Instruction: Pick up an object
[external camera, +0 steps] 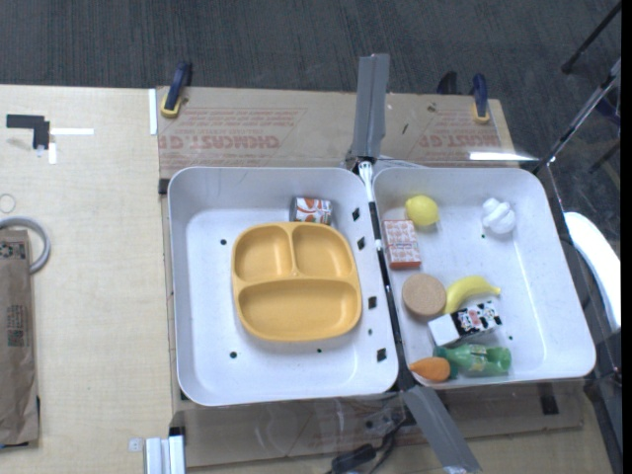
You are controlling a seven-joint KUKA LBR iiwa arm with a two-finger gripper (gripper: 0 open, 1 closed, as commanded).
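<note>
Bins of shallow white plastic sit side by side on a pale wooden bench (89,265), seen from above at a slant. At the near edge of the right bin (553,265) an orange, rounded plastic vegetable (431,368) touches a green crinkled packet (481,360). Just behind them lies a small black-and-white carton (474,321), tilted, with a yellow toy banana (471,290) touching its far side. A flat tan disc (425,294) rests just beside the banana, toward the bins' shared wall. Farther back a small red-and-white box (401,243) lies flat near that wall, with a round yellow lemon (422,210) just beyond it and a white crumpled object (498,216) well apart, toward the far right corner.

A yellow three-compartment plate (296,279) fills the middle of the left bin (197,294); a small orange-and-white carton (311,209) stands just behind the plate, against the far wall.

Whether the claw is apart or together cannot be told.

At the bench's left edge lies a brown paper bag (15,334). Beyond the bins a brown cardboard sheet (237,126) with red lettering is held by two blue clamps (178,87), and a grey upright post (371,107) rises between the bins. Dark carpet (296,18) lies behind.
</note>
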